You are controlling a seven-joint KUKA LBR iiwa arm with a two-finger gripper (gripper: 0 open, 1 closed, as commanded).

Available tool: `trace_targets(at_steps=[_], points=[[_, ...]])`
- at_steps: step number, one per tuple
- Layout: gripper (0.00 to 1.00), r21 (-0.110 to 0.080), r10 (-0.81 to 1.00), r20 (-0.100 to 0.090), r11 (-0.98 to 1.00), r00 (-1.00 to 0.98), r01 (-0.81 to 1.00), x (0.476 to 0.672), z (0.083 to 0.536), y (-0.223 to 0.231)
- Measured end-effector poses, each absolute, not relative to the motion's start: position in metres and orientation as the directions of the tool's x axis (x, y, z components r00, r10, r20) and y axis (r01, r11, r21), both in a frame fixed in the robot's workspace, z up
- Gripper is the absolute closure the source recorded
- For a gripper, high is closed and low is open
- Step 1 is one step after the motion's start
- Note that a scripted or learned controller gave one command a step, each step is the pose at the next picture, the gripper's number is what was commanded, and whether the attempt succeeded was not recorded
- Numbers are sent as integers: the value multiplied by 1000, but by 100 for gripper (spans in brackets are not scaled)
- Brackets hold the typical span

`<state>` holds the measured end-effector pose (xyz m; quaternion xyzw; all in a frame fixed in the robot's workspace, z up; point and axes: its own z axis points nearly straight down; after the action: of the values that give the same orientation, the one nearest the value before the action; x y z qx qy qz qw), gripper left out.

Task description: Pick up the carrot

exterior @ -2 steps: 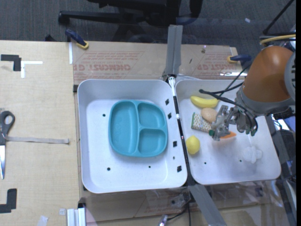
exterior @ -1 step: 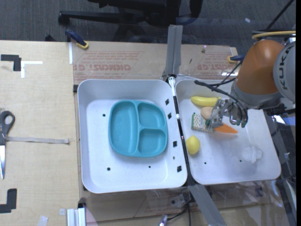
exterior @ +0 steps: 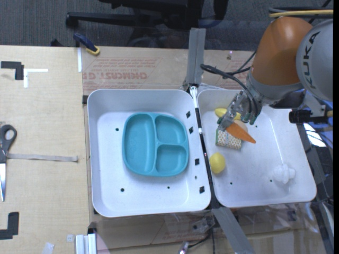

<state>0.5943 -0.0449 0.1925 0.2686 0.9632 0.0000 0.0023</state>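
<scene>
As I read camera view: pincer (exterior: 229, 121) down in right bin (exterior: 296, 187), reaching from right, fingers clamped on upper left end of carrot (exterior: 242, 133). Carrot tilted, orange body running down-right over speckled sponge block (exterior: 228, 139). Yellow piece (exterior: 221, 112) just behind pincer; lemon (exterior: 217, 162) near bin's left wall. Small white object (exterior: 283, 174) well apart, lower right. Left bin (exterior: 100, 194) carries teal divided plate (exterior: 156, 144). Scissors (exterior: 5, 142) on bench (exterior: 42, 189), far left.
</scene>
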Motion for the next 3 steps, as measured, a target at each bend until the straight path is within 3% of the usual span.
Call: trace_targets(at_steps=[1, 2, 3], points=[[100, 2, 515, -9, 857, -857, 515, 596, 202, -45], [100, 0, 154, -2, 988, -988, 154, 573, 104, -128], [100, 0, 3, -5, 1000, -1000, 3, 530, 192, -73]])
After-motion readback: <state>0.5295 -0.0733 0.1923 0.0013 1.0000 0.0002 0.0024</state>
